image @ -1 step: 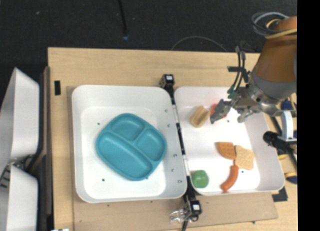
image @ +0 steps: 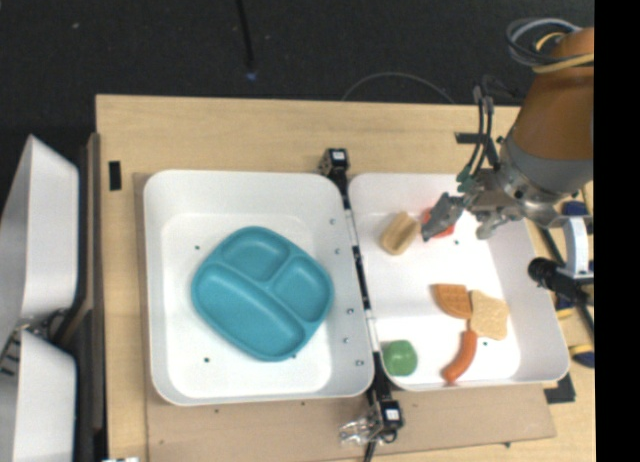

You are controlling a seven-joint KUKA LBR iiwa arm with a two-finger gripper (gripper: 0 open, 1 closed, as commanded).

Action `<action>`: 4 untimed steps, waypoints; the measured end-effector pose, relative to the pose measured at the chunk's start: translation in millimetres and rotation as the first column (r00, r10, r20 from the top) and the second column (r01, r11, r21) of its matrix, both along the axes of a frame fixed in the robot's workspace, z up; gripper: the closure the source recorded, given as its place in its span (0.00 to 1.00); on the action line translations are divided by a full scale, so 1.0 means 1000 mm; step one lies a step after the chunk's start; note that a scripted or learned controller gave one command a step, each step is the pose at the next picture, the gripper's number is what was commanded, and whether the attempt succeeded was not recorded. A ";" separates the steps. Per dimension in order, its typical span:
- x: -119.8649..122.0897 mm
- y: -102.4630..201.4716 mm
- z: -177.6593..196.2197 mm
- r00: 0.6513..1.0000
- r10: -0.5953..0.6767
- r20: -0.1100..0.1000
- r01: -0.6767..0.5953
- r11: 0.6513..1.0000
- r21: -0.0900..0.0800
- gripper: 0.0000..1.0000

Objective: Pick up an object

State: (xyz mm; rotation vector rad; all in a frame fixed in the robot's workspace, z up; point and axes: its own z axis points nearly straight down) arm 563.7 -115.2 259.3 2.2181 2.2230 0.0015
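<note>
Green ball (image: pixel 399 357) front; gripper (image: pixel 463 218) spread over right bin (image: pixel 520 350).

No writing, label, brand, number or sign is legible anywhere in the view: the two white bins, the items lying in them and the surface beneath carry nothing that can be read.
</note>
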 end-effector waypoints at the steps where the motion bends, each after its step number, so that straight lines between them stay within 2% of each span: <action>1: 0.003 -0.009 -0.046 1.000 -0.004 -0.005 0.004 1.000 -0.002 0.00; 3: 0.004 -0.013 -0.162 1.000 -0.004 -0.005 0.004 1.000 -0.001 0.00; 4: 0.006 -0.013 -0.147 1.000 -0.009 0.002 0.009 1.000 0.000 1.00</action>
